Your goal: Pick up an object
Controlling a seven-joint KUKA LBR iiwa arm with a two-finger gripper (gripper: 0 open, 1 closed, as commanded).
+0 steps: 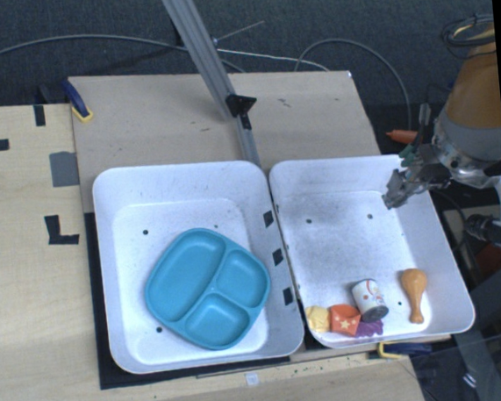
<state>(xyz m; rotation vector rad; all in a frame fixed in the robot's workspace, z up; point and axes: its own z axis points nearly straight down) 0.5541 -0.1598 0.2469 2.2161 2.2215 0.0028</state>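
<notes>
A drumstick [413, 291], a can [368, 297], an orange block [344, 318] and a yellow piece [318, 318] lie along the right bin's [341, 222] 6 o'clock edge. The gripper [398, 188] hangs over its 2 o'clock rim; whether it is clenched cannot be told. A smooth blue divided plate [208, 287] fills the left bin [118, 199].

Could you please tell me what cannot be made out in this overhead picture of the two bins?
- Grey two-finger gripper at the right white bin's far right rim: too small and blurred to tell its finger state.
- Small purple piece: mostly hidden behind the white printed can and orange-red block.
- Can's print: too small to read.
- Arm's upper part: cut off by the right edge.
</notes>
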